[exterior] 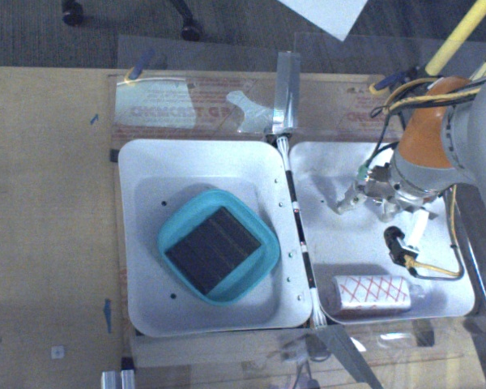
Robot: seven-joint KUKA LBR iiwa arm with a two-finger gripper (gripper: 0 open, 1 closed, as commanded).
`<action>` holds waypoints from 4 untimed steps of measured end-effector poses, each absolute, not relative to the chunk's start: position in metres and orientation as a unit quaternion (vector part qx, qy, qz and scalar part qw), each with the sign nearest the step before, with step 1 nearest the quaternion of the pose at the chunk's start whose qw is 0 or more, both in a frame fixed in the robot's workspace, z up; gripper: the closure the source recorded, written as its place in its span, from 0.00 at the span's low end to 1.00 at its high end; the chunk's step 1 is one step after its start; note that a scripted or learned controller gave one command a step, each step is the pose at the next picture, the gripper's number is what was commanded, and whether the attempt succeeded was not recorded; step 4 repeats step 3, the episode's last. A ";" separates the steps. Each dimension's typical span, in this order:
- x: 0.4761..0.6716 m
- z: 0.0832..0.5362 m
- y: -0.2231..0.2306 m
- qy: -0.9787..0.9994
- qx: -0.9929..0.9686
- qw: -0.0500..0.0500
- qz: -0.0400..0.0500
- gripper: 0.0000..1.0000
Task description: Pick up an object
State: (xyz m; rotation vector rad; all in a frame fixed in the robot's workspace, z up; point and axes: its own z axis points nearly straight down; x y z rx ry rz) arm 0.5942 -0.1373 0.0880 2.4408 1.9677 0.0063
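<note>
Arm (pixel 458 148) reached in from right, orange band above wrist, bent down over right bin (pixel 324 164). End effector (pixel 350 201) hung low over bin's upper middle, pointing left; could not tell whether wide or narrow. Nothing seen between its tips. Black-and-yellow cable (pixel 409 254) trailed below wrist. Flat rectangular packet (pixel 371 292), white with red crisscross pattern, lay at right bin's near edge. Left bin (pixel 146 168) held teal rounded-square dish (pixel 219 246), dark ribbed block (pixel 211 249) inside. Wooden table (pixel 40 217) beneath.
</note>
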 end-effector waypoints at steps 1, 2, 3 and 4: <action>0.564 0.162 -0.192 0.589 0.808 0.000 0.000 0.00; 0.506 0.100 -0.141 0.631 0.775 -0.001 -0.001 0.00; 0.583 0.139 -0.115 0.621 0.784 0.000 0.000 0.00; 0.583 0.139 -0.115 0.621 0.784 0.000 0.000 0.00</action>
